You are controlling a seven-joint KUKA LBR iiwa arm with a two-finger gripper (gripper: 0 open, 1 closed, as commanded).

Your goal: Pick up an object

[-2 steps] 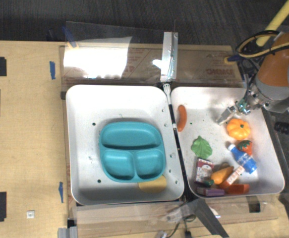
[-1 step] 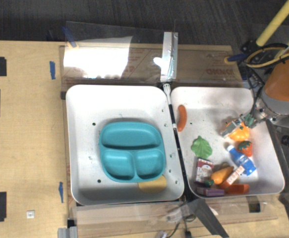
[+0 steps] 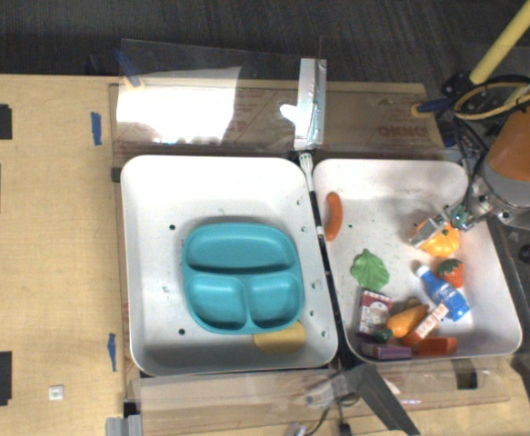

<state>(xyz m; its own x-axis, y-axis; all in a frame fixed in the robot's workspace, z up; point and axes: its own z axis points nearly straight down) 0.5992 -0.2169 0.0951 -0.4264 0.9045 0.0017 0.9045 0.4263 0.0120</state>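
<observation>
My gripper (image 3: 439,224) reaches into the right bin (image 3: 374,193) from the right, low over its right half. Its tip sits directly above a yellow-orange toy (image 3: 443,242), touching or nearly touching it. Just below that lie a red and green toy fruit (image 3: 452,270) and a blue bottle (image 3: 445,296). Toward the front of the bin are a carrot (image 3: 405,319), a small dark-red carton (image 3: 372,312), a red piece (image 3: 434,343) and a purple piece (image 3: 385,351). A green leaf (image 3: 369,268) and an orange sausage (image 3: 333,215) lie further left.
The left bin (image 3: 151,243) holds a teal divided plate (image 3: 242,276) and a tan block (image 3: 279,337) at its front. A clear panel (image 3: 210,107) stands behind the bins. Cables and a yellow pole (image 3: 510,30) crowd the upper right.
</observation>
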